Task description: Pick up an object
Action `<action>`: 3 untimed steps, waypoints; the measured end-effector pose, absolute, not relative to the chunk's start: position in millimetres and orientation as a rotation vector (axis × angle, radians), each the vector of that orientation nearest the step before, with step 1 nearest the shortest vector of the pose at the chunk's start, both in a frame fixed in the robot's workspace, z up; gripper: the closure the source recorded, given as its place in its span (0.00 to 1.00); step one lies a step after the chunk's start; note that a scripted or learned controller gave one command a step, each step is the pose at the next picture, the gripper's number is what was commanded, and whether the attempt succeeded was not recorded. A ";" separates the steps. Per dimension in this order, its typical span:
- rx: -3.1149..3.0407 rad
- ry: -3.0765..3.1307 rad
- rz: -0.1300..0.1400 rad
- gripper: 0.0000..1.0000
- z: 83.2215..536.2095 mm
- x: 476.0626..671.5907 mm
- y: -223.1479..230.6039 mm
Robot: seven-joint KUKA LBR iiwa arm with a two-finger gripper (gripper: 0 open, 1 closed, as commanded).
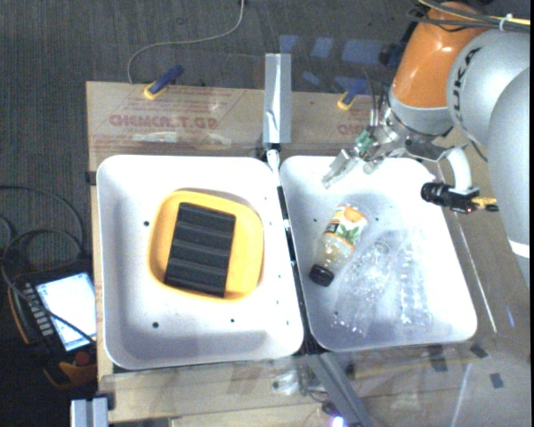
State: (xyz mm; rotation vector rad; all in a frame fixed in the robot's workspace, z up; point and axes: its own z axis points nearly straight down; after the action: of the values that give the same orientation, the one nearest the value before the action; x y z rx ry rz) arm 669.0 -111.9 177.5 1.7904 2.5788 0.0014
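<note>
A: A bottle is seen lying on its side in the right bin, black cap toward the near edge, orange label facing up. It is placed left of centre, close to the wall shared with the other bin.

B: And just beside it, on its right, a clear crinkled plastic pack is spread over the bin floor. Whether the two are touching cannot be told; the plastic is too see-through.

A: The jaws are found above the bin's far edge, well apart from the bottle. Nothing is seen between them.

B: Can their state be called?

A: It cannot. The fingers are small and blurred against the white bin, so released or clenched is left undecided.

B: The arm is seen reaching in from the right, orange band above the wrist, grey body filling the upper right corner.

A: Over in the left bin, a yellow tray is laid flat near the middle, and a black ribbed block is set on top of it, slightly tilted.

B: Both bins are carried side by side on the desk, where faded red lettering is shown behind the left bin. Two clamps with blue and yellow handles are fixed along the far edge.
</note>
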 end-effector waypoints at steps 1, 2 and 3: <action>1.710 2.633 0.002 0.00 94.0 643.0 -141.4; 1.720 2.613 0.009 0.00 91.6 585.2 -144.1; 1.717 2.610 0.017 1.00 103.3 587.7 -142.7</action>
State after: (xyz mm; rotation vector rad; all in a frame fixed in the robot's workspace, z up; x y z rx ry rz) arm 587.7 -142.7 103.3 1.7173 2.6102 0.0172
